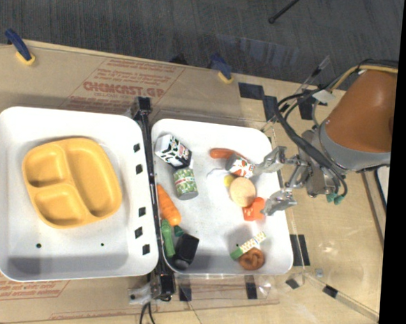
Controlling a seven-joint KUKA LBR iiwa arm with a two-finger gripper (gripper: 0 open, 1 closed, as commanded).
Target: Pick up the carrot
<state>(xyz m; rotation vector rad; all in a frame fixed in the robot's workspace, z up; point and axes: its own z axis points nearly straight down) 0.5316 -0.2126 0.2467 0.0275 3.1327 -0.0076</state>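
Observation:
The carrot point(167, 204) is orange with a green top and lies along the left wall of the right bin point(216, 132), pointing up the view. My gripper point(277, 180) hovers at the bin's right edge, far to the right of the carrot. Its two fingers stand apart, open, with nothing between them. One fingertip point(273, 158) is near a red and white packet point(241, 168); the other is next to a small red item point(253, 210).
The right bin also holds a black and white carton point(171, 150), a green can point(185, 183), a sausage point(222, 153), a beige round piece point(242, 191), a black block point(185, 249) and a pretzel point(251, 258). A yellow divided tray point(72, 180) fills the left bin point(4, 198).

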